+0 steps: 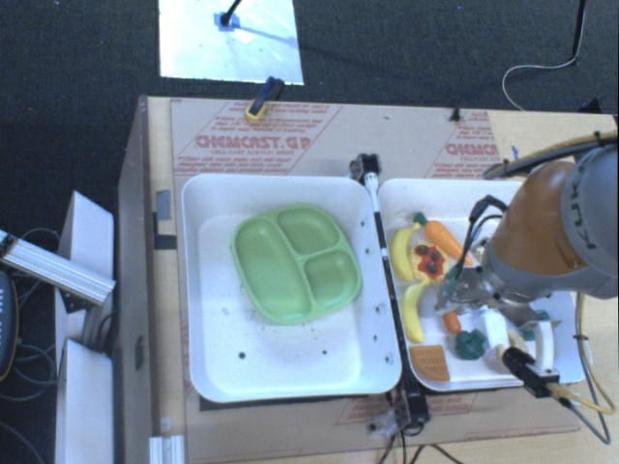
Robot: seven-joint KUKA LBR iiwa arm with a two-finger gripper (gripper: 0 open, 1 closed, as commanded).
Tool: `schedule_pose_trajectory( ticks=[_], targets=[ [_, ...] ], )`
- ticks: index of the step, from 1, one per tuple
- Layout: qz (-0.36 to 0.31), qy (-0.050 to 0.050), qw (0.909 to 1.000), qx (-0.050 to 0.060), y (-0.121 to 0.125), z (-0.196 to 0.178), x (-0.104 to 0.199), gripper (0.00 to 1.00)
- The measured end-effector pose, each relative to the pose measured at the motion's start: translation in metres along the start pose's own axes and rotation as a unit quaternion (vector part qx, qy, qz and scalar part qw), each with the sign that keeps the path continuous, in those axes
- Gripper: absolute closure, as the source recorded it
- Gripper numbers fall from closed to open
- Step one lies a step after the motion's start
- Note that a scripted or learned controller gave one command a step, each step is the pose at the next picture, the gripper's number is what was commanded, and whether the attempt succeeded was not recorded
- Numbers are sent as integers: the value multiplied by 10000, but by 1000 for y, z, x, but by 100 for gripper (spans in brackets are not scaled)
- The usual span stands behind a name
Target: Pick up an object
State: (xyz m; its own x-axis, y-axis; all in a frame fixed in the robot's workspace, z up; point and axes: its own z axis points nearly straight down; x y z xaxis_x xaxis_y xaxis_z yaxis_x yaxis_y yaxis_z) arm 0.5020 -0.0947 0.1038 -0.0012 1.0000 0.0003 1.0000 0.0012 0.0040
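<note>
The right bin [414,197] holds several toy foods: a carrot [446,239], a pizza slice [427,257], two bananas [404,250] [413,311], a small orange piece [452,323], a dark green broccoli [471,344] and an orange cracker [432,362]. My arm [553,228] reaches in from the right and hangs over the middle of this bin. The gripper [456,293] points down just right of the lower banana, above the small orange piece. The wrist hides its fingertips.
A green sectioned plate [295,262] lies in the left bin [218,356]. A divider bar [382,249] runs between the bins. A yellow-and-black tool [262,100] lies on the cardboard behind them. Cables trail at the right edge.
</note>
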Motion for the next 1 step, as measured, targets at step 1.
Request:
schedule_pose_trajectory(
  ticks=[1],
  targets=[
    [-11, 1, 10000, 2, -14, -116, 62, 100]
  ],
)
